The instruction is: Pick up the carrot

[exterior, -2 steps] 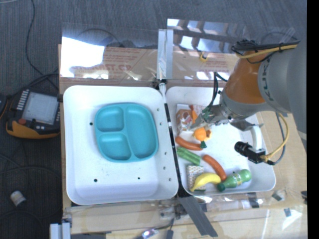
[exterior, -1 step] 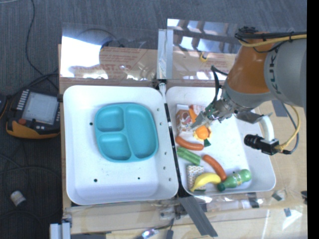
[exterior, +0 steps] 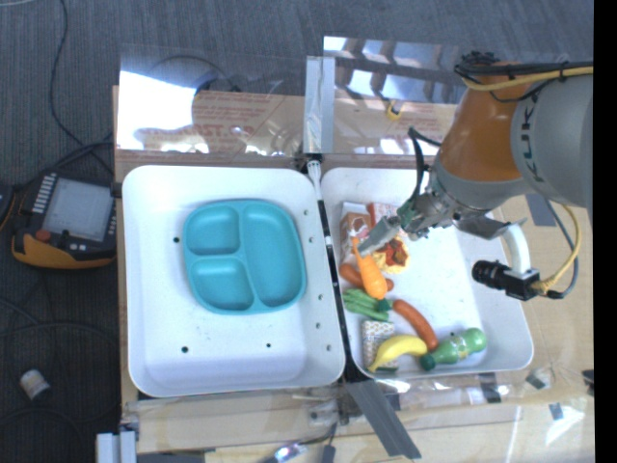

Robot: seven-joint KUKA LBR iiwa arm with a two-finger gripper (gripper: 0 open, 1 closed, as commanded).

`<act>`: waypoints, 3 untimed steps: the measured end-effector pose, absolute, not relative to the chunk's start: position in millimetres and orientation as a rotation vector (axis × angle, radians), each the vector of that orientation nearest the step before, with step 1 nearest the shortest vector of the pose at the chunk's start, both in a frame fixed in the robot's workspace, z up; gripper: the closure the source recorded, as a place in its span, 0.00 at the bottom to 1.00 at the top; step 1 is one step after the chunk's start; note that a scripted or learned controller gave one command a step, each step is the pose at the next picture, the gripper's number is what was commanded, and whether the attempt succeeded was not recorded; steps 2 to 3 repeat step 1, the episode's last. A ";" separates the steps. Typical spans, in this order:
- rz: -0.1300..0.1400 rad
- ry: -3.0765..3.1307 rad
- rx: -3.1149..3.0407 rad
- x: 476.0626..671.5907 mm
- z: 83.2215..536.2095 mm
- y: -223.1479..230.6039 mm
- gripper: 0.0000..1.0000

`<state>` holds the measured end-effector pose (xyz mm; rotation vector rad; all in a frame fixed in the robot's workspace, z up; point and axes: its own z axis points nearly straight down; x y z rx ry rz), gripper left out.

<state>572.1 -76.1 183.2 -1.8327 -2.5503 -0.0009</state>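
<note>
The gripper hangs low in the right bin; whether it pinches anything cannot be told. The carrot lies just below it, beside a green bean pod.

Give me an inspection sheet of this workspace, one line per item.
Surface: two white bins side by side, left bin and right bin.
Job's things: carrot in the right bin, near its left wall.
Clutter: blue divided plate in the left bin; banana, green bottle, other toy foods around the carrot.
Grippers: gripper directly above the carrot's top; grasp cannot be judged.
Cables: yellow cable beside the arm; thin cables on the floor.
Surroundings: dark carpet; pendant at left.
</note>
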 end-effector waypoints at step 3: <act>-0.007 -2.785 -1.479 562.6 102.6 -110.7 0.00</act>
